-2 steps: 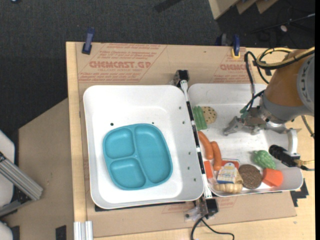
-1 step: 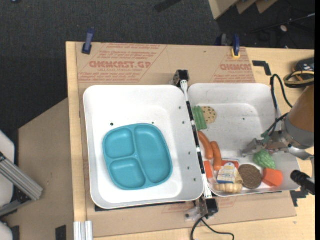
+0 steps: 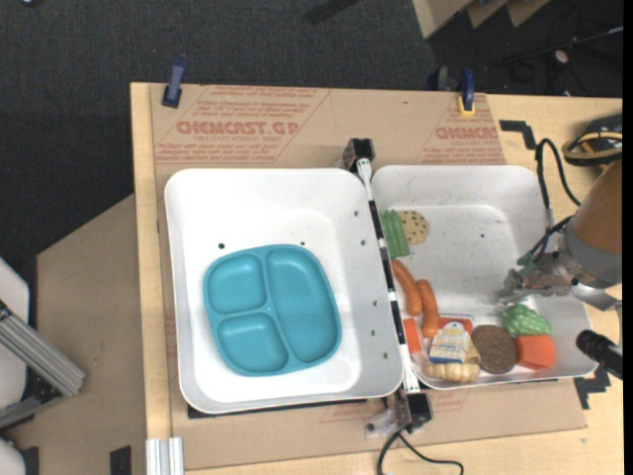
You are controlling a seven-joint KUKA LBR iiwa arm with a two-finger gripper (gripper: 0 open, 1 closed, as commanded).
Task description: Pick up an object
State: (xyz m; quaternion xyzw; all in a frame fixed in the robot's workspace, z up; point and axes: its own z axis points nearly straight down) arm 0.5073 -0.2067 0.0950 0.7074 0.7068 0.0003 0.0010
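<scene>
On the worktop (image 3: 247,127) the left bin (image 3: 198,206) carries a teal tray (image 3: 272,308), and the right bin (image 3: 465,191) has toy food crowded along its near edge. The hand (image 3: 534,277) hangs low by the right wall, just above the green piece (image 3: 523,319); its state I cannot tell. With the brown disc (image 3: 493,348) and orange block (image 3: 535,351) touching, a grasp may wedge or slip.

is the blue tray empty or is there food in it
Empty: all three compartments of the tray show bare blue; the toy food lies in the right bin.
</scene>
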